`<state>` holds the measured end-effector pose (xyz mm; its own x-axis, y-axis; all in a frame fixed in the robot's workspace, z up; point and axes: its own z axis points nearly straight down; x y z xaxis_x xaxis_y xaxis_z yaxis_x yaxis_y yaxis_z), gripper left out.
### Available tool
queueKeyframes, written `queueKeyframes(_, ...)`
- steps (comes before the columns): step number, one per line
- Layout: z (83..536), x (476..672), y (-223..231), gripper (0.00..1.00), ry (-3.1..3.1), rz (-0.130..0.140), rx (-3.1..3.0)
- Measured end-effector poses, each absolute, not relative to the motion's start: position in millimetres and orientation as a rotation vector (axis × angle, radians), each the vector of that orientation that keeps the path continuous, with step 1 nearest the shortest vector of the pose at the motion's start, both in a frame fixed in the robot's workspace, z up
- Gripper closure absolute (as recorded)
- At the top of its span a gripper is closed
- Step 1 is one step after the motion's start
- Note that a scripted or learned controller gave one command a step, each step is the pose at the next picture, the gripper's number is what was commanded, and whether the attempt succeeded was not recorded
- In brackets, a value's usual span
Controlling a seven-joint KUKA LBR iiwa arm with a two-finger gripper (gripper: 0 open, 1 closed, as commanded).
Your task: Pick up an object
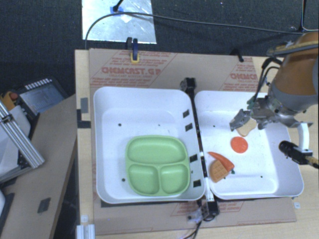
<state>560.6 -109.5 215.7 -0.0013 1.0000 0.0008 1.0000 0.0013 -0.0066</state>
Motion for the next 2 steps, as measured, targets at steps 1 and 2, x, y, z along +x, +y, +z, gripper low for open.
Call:
queueKeyframes(1,219.3,562.7,-109.5,0.0,-2.225,-0.001,-2.219)
queueKeyframes(2,163.4,553.7,-113.7,0.0,-2.22,0.004,-2.218)
